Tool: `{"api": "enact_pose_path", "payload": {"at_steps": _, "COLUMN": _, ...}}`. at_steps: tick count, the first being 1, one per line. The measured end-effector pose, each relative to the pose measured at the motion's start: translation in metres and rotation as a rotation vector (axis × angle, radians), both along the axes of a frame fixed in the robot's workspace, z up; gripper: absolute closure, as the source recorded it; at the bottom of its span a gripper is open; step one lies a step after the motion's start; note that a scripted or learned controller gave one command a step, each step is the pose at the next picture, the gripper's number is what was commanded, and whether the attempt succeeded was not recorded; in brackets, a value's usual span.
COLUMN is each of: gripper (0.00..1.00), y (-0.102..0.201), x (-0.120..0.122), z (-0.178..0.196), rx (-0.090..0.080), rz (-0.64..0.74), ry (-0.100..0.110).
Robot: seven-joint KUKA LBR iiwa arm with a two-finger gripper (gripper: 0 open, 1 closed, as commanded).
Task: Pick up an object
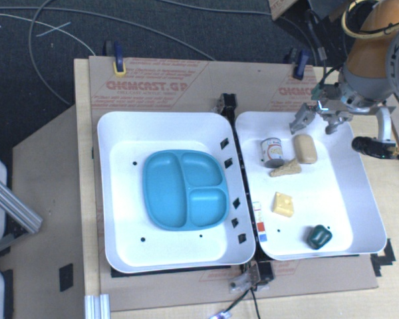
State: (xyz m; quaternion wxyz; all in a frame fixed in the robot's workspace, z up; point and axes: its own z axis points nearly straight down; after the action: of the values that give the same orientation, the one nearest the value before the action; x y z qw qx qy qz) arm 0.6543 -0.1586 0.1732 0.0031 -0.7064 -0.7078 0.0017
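Observation:
My gripper [316, 123] hangs over the back edge of the right bin [359, 198], open, with nothing between its fingers. Just in front of it lies a beige oblong piece [306, 149]. To that piece's left stands a small tin can [273, 151], and a tan wedge [285, 170] lies just below the can. Further forward sit a yellow block [283, 205] and a dark green object [319, 236] near the bin's front edge.
The left bin [120, 178] holds a blue divided plate [185, 189]. A black divider with clips [234, 178] runs between the bins. Blue clamps [119, 58] hold the cardboard base at the back. Cables lie on the dark floor behind the bench.

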Motion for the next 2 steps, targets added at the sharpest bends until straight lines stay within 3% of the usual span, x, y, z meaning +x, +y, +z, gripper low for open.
{"api": "enact_pose_path", "payload": {"at_steps": 2, "gripper": 0.00, "y": -0.004, "x": 0.005, "z": -0.090, "rx": -0.001, "rz": 0.000, "ry": -0.002}}
